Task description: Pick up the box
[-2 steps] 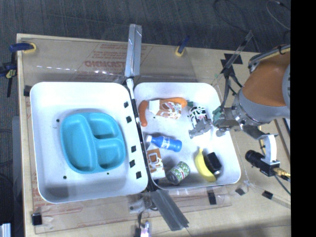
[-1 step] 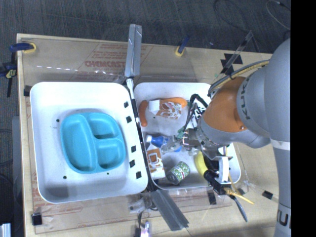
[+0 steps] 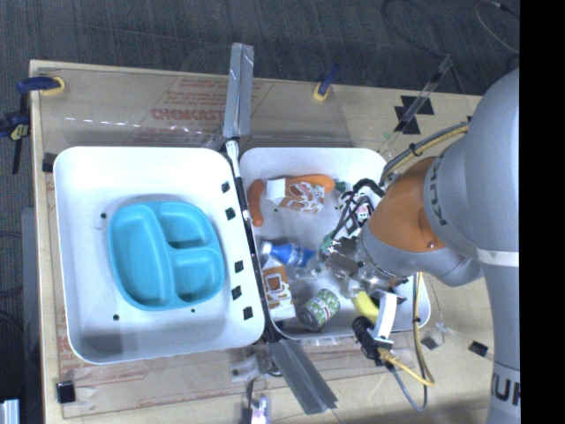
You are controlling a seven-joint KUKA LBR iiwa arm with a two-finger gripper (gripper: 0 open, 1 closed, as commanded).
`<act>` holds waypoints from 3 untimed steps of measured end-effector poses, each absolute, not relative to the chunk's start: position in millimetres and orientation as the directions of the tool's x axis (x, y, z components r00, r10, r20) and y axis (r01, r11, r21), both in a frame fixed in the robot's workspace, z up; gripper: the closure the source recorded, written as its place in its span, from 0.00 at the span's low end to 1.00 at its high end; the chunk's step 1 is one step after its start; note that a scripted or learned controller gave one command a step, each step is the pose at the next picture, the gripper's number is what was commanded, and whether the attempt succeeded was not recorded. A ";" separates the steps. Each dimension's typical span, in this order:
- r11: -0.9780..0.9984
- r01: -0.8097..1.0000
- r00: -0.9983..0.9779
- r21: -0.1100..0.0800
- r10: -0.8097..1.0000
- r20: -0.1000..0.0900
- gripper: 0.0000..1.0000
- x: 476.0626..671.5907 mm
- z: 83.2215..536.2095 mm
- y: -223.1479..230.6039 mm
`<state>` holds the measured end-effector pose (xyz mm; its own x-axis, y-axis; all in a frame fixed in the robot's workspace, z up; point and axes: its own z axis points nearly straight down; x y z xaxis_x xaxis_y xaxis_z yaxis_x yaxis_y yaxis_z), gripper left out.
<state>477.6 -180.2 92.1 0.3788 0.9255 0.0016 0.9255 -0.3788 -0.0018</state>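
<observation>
can (image 3: 319, 308) and bottle (image 3: 289, 254) flank box (image 3: 276, 290).

Tray (image 3: 166, 254) in left bin (image 3: 79, 175); box (image 3: 300, 194), can (image 3: 319, 308) in right bin (image 3: 300, 159)

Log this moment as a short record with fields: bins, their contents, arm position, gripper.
left bin: holds a blue divided tray
right bin: cluttered; white and orange box near the far wall, blue-capped bottle, green can, small carton by the divider
arm: reaches in from the right, over the right bin
gripper: low among the items; finger state cannot be told
</observation>
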 end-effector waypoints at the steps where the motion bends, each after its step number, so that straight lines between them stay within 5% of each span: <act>1: -0.505 0.863 0.505 -0.005 0.863 0.000 0.00 530.5 91.4 -199.0; 2: -0.499 0.867 0.499 -0.011 0.867 0.001 1.00 530.2 100.0 -197.2; 3: -0.449 0.894 0.449 -0.007 0.894 -0.001 1.00 504.9 90.0 -122.4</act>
<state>504.9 -122.4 90.0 0.4488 0.8936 -0.0014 0.8936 -0.4488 -0.0071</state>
